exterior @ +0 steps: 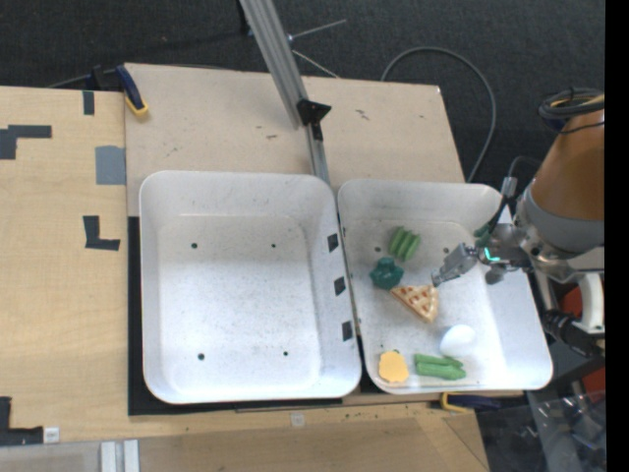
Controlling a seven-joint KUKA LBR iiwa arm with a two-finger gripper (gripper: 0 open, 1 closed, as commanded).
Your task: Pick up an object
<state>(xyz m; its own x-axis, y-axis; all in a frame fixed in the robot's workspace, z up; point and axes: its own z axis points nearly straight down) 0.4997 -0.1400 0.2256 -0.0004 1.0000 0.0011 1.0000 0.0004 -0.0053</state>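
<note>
The right bin (511, 342) holds several small objects. A ridged green piece (404, 243) lies next to a dark teal lump (385, 273), and an orange pizza-like wedge (418, 301) sits just below them. Near the front edge are a white ball (457, 340), a yellow piece (393, 367) and a green pod (438, 366). My gripper (473, 266) hovers over the right half of this bin, just right of the wedge. It is open, with nothing between its fingers.
The left bin (157, 264) sits beside the right one, with a shared ridge between them. A slanted metal bar (280, 52) runs down from the top to the bins' far edge. The arm's orange band (578, 165) is at the right.
</note>
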